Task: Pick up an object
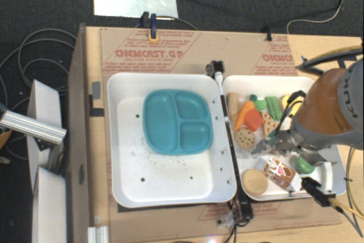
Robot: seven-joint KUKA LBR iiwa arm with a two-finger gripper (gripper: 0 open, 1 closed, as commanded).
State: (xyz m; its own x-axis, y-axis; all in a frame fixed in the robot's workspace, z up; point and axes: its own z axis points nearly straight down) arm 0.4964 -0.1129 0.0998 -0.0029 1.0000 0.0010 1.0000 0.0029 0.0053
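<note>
Plastic toy carrot (245,114) looks light, stiff and slick; pinch its thicker middle; whether the gripper (272,142) is spread, I cannot tell

Two shallow white plastic bins: left bin (122,122) and right bin (239,87). Left one has one teal plastic divided plate (177,122); right one has one tan wooden peg-like cylinder (232,105), one orange toy carrot (244,112), one orange-red block (253,120), two green toy pieces up top (273,105), one brown speckled cookie-like disc (245,137), one tan round bun-like piece (255,182), one small brown-and-white carton (278,172), one green round piece (305,166). Exact count under the grey arm can't be told.
</note>
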